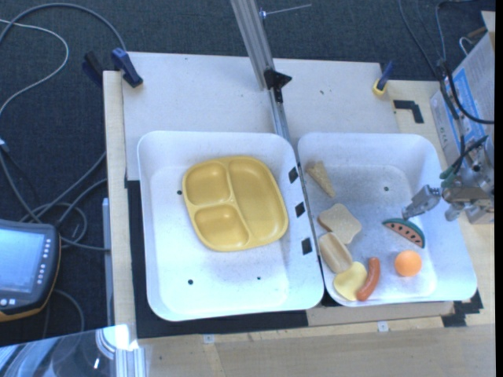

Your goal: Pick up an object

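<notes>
My gripper (422,202) reaches in from the right edge over the right bin (369,157), just above the watermelon slice (405,232). Nothing can be seen held in it. In the same bin lie an orange (408,263), a red sausage (368,279), a yellow piece (349,282), a tan bun (335,251), a bread slice (339,221) and a tan cone-shaped piece (320,177). All of them rest on the bin floor.
The left bin (165,289) holds a yellow divided plate (234,202). A metal pole (253,30) slants down to the divider between the bins. Blue clamps (126,65) and a yellow clamp (383,79) sit on the bench's far corners. Cables hang at the right.
</notes>
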{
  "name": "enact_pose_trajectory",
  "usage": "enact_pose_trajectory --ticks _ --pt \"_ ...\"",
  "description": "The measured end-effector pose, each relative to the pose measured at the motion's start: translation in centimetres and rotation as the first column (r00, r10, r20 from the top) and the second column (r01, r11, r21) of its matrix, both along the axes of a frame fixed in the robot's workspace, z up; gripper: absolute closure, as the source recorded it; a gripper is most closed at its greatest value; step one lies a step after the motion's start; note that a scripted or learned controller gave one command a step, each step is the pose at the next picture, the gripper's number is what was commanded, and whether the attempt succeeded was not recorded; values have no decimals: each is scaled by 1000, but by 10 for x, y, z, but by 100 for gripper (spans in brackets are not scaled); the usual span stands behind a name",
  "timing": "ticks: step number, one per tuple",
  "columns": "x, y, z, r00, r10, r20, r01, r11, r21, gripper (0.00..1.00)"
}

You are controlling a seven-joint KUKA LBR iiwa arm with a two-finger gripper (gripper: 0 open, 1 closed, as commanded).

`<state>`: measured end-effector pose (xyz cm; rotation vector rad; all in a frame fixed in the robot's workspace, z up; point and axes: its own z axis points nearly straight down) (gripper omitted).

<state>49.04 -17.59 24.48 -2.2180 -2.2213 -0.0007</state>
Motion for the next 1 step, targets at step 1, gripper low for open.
enact_pose_trajectory --ticks 1 --pt "0 0 0 1000 0 1 0 1000 0 0"
